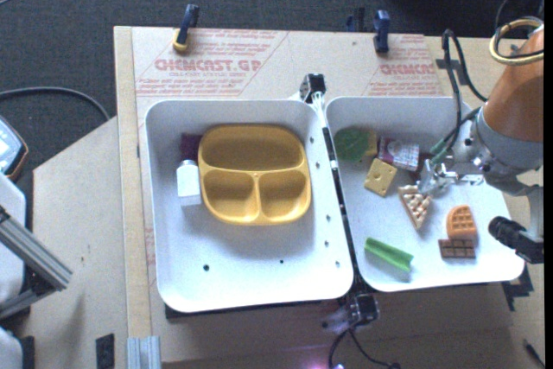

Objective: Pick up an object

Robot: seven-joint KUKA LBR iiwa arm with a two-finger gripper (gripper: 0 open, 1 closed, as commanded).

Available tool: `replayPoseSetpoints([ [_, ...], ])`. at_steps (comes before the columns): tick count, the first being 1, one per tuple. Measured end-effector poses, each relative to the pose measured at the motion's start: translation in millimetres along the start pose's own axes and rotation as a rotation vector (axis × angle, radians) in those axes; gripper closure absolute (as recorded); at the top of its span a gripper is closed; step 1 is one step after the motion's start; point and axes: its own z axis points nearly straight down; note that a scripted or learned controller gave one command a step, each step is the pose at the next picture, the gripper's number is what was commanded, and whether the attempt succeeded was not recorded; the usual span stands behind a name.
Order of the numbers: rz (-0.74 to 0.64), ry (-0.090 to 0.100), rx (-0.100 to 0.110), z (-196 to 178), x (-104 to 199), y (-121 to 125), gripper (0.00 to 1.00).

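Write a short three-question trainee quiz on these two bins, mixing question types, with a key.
1. True or false: the yellow three-compartment plastic tray lies in the right white bin.
2. Multiple choice: what lies nearest the near edge of the right bin?
A. the green plastic celery-like stick
B. the yellow holed toy cheese slice
C. the small white plastic bottle
3. Fill in: the gripper hovers just above the tan lattice-patterned toy ____ wedge.

Key:
1. False; it lies in the left white bin.
2. A.
3. Pie. It is not seen between the gripper's fingers.
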Motion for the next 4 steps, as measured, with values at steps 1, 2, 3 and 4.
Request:
replayPoseSetpoints([
  [1, 0.0, 0.001, 0.003, -23, 0, 1, 1.0],
  [2, -0.004, 0.005, 0.008, -29, 46, 0, 1.0],
  [3, -0.004, 0.003, 0.005, -33, 95, 10, 1.0],
  [4, -0.004, 0.005, 0.012, -17, 140, 6, 1.0],
])
